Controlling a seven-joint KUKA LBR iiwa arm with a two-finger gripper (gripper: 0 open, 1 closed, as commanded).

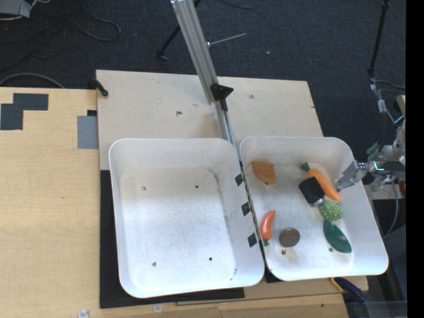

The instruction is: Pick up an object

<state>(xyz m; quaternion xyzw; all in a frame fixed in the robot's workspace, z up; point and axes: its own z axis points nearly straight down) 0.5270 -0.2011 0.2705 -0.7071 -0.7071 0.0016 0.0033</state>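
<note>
The gripper (358, 172) sits at three o'clock, over the right bin's rim (351, 152); its fingers are too small and blurred to read. The arm behind it is cut off at the frame's right side. The black block (310, 191) partly hides the carrot (324, 184).

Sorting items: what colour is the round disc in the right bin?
Brown disc, camera view.

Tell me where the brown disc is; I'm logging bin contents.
The brown disc lies in the right bin, near its front edge, between the red pepper and the dark green leaf.
</note>
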